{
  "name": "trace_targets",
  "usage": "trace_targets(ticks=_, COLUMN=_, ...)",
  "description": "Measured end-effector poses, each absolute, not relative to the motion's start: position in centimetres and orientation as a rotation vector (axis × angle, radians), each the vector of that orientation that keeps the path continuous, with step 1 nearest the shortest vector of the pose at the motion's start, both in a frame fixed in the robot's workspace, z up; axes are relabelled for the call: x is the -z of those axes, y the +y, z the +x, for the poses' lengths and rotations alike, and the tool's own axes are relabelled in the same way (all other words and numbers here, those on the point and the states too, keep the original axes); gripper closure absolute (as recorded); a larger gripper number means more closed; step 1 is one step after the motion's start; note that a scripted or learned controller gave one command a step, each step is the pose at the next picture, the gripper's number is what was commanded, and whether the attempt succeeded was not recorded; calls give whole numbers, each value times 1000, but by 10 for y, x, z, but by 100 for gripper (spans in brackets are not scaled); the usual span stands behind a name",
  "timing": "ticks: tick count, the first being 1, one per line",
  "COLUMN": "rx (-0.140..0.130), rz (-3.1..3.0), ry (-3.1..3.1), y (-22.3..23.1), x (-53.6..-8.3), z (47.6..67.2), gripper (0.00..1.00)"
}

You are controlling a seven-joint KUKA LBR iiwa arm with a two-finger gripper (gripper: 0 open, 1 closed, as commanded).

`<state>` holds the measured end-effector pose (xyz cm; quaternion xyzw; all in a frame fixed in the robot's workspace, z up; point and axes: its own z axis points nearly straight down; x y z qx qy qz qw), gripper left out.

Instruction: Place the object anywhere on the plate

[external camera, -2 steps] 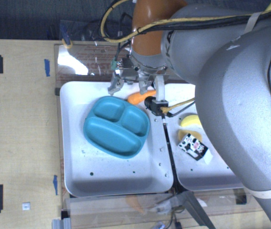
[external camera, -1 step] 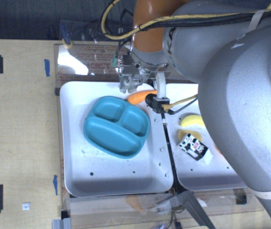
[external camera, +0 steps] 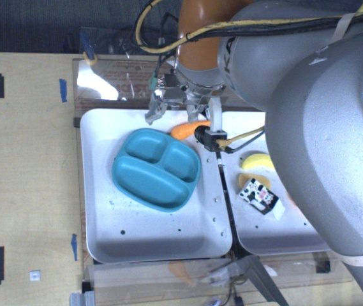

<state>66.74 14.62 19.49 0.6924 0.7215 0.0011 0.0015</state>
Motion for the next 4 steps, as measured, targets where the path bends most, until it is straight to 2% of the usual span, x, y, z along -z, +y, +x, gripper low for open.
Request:
trace_targets(ticks=1, rx=-12, rz=1946, ry=2457, y=126, x=-332, z=619, gripper=0)
trace_targets(ticks=2, rx=1, rz=1802, ry=2574, y=178, x=-268, z=666, gripper=0)
trace_targets(ticks=3, rx=-1, rz=1454, ry=2785, y=185, x=-316, z=603, gripper=0)
trace_targets(ticks=4, rx=3, rz=1047, ry=2965, y=159, x=-134, z=563, gripper=0)
